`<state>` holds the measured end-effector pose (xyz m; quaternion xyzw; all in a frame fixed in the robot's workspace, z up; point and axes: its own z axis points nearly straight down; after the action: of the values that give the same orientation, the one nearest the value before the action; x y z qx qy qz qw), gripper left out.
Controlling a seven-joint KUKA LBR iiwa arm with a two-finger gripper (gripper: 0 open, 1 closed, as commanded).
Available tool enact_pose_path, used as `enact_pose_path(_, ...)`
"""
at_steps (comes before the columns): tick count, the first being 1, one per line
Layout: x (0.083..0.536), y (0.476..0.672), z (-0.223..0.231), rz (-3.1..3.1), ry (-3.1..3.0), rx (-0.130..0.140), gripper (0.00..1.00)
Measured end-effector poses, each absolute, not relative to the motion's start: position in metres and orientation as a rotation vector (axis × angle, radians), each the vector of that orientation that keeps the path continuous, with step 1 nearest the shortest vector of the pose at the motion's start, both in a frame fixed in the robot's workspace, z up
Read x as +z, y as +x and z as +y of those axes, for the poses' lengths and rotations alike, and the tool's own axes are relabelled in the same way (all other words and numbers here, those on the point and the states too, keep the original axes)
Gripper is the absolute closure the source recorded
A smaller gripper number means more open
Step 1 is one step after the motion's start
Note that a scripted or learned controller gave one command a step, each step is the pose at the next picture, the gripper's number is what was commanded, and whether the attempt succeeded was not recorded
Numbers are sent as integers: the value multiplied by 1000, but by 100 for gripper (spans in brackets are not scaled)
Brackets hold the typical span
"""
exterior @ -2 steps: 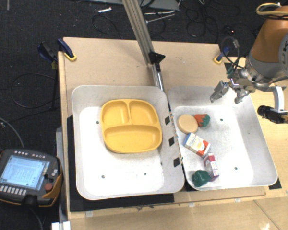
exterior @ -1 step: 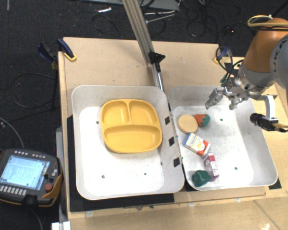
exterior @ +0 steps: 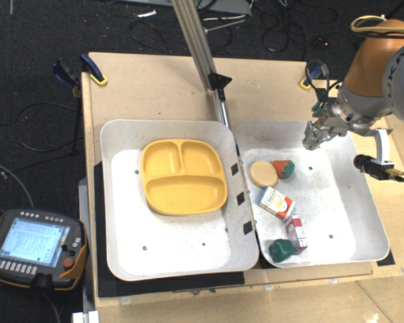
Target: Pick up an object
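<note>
Gripper (exterior: 314, 138) upper right of frame, over right bin (exterior: 363, 214) | I cannot tell its state | risk: objects cluster lower left; I expect an empty grasp.

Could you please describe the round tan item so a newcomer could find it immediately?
Look in the right bin, at its upper left. The tan disc lies there, touching a red-and-green toy. It alone is flat, round and plain beige.

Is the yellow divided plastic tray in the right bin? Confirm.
No, the yellow divided plastic tray lies in the left white bin.
</note>
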<state>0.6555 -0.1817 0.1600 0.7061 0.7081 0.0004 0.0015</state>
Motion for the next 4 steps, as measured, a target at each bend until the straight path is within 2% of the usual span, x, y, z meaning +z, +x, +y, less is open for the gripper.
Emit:
enact_pose_path(2,240,658,-176,2221,2215,5,100)
enact_pose_path(4,226,633,-58,2233,2214,1,100)
